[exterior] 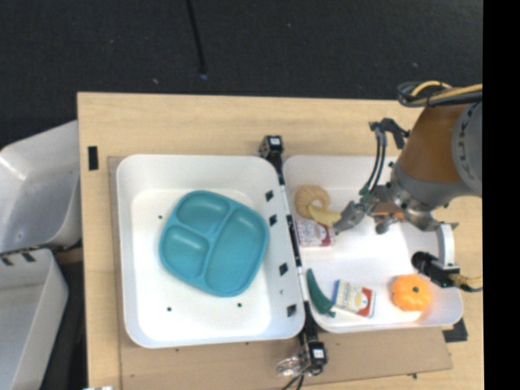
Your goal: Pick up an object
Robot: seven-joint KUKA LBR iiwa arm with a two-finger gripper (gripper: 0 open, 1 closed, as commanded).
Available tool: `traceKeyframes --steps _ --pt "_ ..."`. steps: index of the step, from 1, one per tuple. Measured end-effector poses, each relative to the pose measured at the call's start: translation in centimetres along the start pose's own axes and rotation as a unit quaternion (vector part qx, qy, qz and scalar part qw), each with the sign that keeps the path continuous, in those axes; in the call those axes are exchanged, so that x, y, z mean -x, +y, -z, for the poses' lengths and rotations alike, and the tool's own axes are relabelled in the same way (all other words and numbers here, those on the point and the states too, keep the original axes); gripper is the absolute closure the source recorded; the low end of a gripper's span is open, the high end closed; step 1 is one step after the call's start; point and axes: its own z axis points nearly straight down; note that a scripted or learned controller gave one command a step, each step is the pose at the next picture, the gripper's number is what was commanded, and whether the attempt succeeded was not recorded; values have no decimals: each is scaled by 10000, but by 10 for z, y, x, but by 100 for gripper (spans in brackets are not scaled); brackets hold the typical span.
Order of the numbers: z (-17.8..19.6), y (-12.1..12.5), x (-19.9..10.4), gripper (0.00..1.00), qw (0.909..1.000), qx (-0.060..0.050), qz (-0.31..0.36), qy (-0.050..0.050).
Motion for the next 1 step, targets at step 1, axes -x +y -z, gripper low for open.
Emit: traceKeyframes --steps 1 --pt "14 1 1 100 10000 25 -25 -2"
